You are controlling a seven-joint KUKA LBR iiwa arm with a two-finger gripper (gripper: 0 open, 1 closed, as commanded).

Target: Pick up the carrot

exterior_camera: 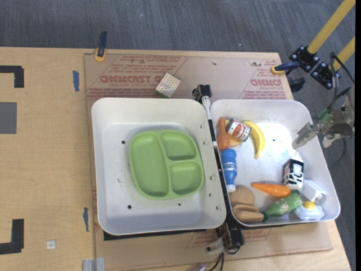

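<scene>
The orange carrot (272, 189) lies flat in the front part of the right bin (282, 109), its thin tip pointing left. It rests between a black-and-white carton (293, 173) and a green vegetable (285, 206). My gripper (307, 133) hovers at the right rim of that bin, up and to the right of the carrot and well apart from it. Nothing shows in its grasp.
The right bin also holds a banana (258, 138), a red can (238, 130), a blue bottle (229, 168), bread pieces (244, 197) and a white egg-like item (309, 209). A green divided plate (166, 164) sits in the left bin (107, 151). A small cube (167, 85) lies behind it.
</scene>
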